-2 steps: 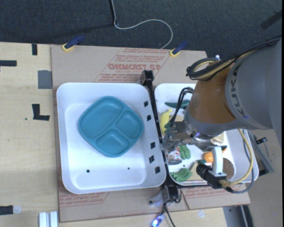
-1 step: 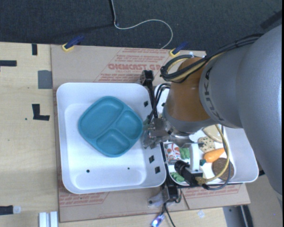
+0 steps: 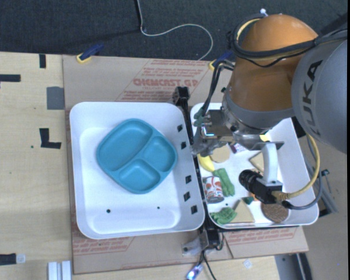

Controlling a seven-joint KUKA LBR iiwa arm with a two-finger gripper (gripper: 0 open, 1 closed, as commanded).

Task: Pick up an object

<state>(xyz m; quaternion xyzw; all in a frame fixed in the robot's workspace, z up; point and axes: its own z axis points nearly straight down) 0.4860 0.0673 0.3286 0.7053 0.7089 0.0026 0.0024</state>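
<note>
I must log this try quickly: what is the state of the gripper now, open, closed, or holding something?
Gripper: cannot be told; it is low over the right bin, near the left edge.

Left bin (image 3: 81, 156): divided plate (image 3: 136, 155) at centre. Right bin (image 3: 297, 150), touching the left bin's right side: can (image 3: 213, 189) near its left wall, leafy item (image 3: 224, 216) in front of can, round disc (image 3: 275, 212) at front right. Arm (image 3: 268, 80) above the right bin's rear.
</note>
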